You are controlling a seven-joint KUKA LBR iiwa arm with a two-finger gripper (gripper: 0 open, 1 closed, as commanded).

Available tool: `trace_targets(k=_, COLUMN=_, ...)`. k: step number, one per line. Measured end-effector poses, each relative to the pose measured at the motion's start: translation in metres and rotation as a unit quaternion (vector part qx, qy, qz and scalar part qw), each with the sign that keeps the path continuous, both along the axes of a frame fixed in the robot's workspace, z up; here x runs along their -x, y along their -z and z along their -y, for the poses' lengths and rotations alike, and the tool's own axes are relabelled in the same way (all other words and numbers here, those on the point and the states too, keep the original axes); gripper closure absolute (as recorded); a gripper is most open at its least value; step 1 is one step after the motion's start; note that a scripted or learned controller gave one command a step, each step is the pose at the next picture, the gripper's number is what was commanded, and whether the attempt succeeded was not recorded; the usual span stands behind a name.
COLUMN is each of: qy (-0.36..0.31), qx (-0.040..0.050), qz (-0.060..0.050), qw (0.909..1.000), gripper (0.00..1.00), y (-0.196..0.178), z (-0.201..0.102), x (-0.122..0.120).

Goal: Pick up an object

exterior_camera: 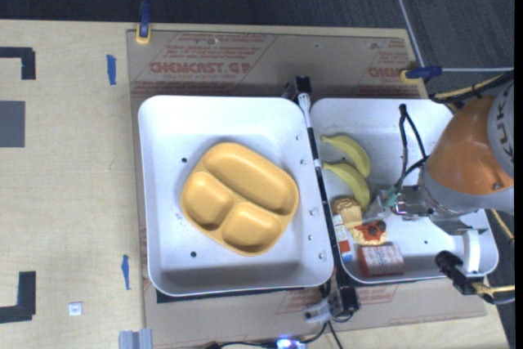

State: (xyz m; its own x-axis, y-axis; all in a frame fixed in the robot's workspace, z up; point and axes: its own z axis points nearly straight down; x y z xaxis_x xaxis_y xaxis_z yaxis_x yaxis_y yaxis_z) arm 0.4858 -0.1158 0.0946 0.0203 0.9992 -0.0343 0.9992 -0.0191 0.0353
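- Table [65, 200]: light wood top, carrying a brown cardboard sheet [270, 61] with red print, held by clamps at its far edge; two shallow white bins stand side by side on the cardboard.
- Left bin [159, 176]: the larger of the two, rounded corners. Contents: one yellow sectioned tray [239, 196] with three compartments, lying about the middle of the bin and turned at an angle to its walls.
- Right bin [372, 123]: pressed against the left bin's right wall, partly covered by the arm on its right side.
- Bananas [347, 163]: two yellow bananas, one just behind the other, along the right bin's left wall toward its far half.
- Small packaged items: a tan piece [346, 211] and a white-and-red packet [343, 241] near the left wall, below the bananas; exact kinds cannot be told.
- Round red-orange item [373, 231]: near the middle of the right bin's near half, just beside the gripper's end.
- Reddish-brown box [382, 259]: lying against the right bin's near wall, just below the round item.
- Arm [474, 155]: grey with an orange band, reaching in from the table's right edge over the right bin; black cable looped above it.
- Gripper [391, 204]: low over the right bin's middle, close to the round red-orange item and the lower banana. Its state cannot be told from this view, and no object is seen between its parts.
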Motion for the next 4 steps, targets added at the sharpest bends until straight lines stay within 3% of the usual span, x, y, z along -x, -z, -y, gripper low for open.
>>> trace_targets(k=1, qy=-0.004, qx=-0.0095, qz=-0.001, qw=0.9999, gripper=1.00, y=-0.010, z=-0.009, x=-0.003)
trace_targets(k=2, qy=-0.003, qx=-0.0088, qz=0.000, qw=1.0000, gripper=0.00, y=-0.011, z=-0.008, x=-0.003)
trace_targets(k=3, qy=-0.008, qx=-0.0140, qz=-0.003, qw=0.9999, gripper=0.00, y=0.002, z=-0.005, x=-0.002)
trace_targets(k=4, qy=-0.004, qx=-0.0067, qz=-0.001, qw=1.0000, gripper=0.00, y=0.001, z=-0.014, x=-0.001)
